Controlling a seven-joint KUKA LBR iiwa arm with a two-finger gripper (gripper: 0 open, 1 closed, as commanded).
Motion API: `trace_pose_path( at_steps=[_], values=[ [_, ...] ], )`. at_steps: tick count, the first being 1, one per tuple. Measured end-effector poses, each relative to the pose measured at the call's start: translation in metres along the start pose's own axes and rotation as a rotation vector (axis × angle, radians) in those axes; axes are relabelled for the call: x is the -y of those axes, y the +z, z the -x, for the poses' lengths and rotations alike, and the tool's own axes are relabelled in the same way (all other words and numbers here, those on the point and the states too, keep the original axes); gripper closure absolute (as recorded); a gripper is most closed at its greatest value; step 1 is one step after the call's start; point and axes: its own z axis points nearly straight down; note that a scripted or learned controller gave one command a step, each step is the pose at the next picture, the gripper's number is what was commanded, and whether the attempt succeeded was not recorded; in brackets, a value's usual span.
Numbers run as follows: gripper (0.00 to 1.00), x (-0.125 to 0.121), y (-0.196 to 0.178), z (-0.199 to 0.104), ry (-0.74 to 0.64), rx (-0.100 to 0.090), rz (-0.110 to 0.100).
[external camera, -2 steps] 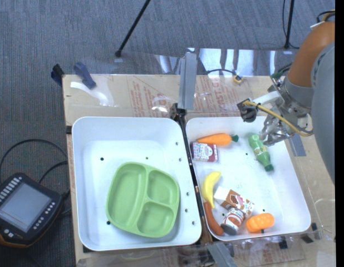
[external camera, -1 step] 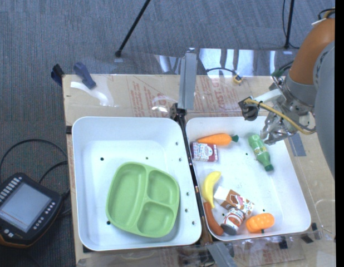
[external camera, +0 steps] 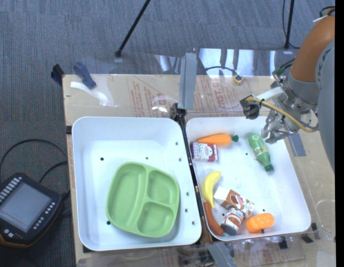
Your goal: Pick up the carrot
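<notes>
Carrot (external camera: 216, 139) is lying untouched near the back of the right bin (external camera: 297, 177), beside a small carton (external camera: 205, 152). Hand (external camera: 276, 131) is hovering at the bin's far right edge, seemingly empty; grip state unclear. Pickup is not yet happening.

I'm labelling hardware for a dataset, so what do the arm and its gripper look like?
The grey arm bears a broad orange band above the wrist. Below sits a silver-grey metal gripper with a black block on its side, a white part beside it and yellowish cables looping around the wrist.
</notes>
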Motion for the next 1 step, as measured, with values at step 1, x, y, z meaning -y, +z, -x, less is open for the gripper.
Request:
trace_pose_path(
  at_steps=[1],
  values=[
    [1.00, 0.0006, -0.0081, -0.0001, -0.007, 0.003, -0.002]
  ],
)
